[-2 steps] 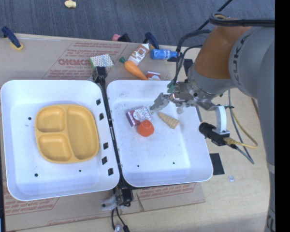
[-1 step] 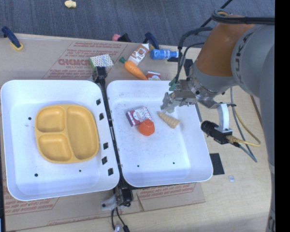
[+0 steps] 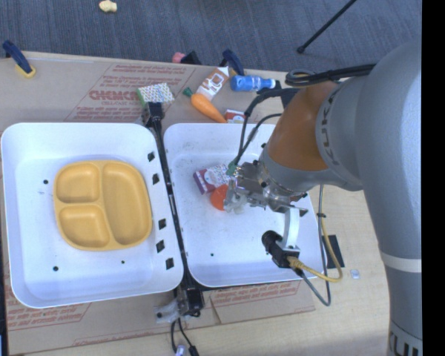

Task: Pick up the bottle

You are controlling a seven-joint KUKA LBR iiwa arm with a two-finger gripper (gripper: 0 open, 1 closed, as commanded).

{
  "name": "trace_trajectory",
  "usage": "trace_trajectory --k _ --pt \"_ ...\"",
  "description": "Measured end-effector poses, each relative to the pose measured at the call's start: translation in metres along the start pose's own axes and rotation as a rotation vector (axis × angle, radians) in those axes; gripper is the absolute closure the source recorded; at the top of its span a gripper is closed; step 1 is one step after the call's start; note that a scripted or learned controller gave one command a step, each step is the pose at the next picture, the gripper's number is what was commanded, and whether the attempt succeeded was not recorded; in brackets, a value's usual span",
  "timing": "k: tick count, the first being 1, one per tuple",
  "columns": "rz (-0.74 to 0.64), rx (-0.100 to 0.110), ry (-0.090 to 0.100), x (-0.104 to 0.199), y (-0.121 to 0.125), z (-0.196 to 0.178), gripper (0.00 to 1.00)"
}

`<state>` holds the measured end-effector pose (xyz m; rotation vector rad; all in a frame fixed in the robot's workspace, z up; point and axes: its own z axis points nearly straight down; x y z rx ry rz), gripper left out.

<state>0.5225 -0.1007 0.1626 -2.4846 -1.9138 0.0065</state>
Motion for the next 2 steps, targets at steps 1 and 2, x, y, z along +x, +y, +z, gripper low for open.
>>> trace_trajectory --k 1,2 --pt "0.228 0.002 0.001 0.028 -0.053 -0.028 1.00" --pt "0.226 -0.004 0.001 0.012 -0.052 -0.120 1.00"
